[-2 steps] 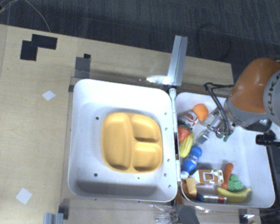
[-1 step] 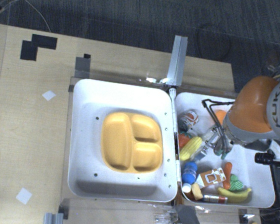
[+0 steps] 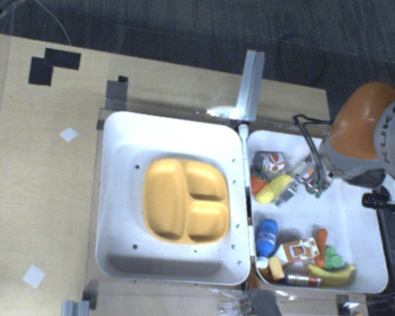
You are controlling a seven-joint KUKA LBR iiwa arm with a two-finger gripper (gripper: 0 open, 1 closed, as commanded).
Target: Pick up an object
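Note:
My gripper (image 3: 298,181) hangs low in the upper part of the right bin (image 3: 379,242), below the grey arm with its orange band (image 3: 359,128). Its tip is right beside a yellow toy (image 3: 272,188), touching it or nearly so; I cannot tell which. A small printed can (image 3: 271,161) lies just up-left of the yellow toy, and a red piece (image 3: 257,184) lies against the bin's left wall. Nothing is visibly lifted off the bin floor.
The front of the right bin holds a blue bottle (image 3: 266,235), a small carton (image 3: 299,250), a carrot (image 3: 322,239), a green toy (image 3: 334,260), a banana (image 3: 330,274) and a red tube (image 3: 301,280). The left bin (image 3: 117,180) carries a yellow divided tray (image 3: 184,200).

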